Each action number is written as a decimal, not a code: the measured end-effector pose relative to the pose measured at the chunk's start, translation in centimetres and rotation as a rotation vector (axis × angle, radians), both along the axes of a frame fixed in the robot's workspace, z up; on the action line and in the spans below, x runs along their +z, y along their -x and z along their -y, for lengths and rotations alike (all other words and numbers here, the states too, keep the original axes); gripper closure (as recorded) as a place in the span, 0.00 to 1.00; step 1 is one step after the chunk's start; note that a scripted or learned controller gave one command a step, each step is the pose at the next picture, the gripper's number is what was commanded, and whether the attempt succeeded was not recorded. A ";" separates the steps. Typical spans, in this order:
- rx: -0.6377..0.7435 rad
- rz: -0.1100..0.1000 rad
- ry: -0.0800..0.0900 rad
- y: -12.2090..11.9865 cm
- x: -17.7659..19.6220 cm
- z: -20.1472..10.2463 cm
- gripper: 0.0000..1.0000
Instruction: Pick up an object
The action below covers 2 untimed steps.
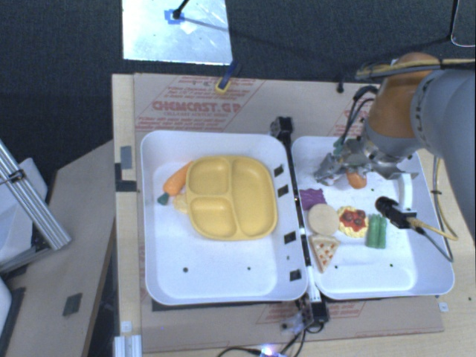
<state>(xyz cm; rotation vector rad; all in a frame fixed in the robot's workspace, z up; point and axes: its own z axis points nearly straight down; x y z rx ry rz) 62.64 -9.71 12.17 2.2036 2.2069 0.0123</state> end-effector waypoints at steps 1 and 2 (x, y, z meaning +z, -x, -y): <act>-0.002 -0.017 -0.008 0.4 -0.7 -0.2 0.00; -0.001 -0.017 -0.010 0.3 0.3 -0.3 1.00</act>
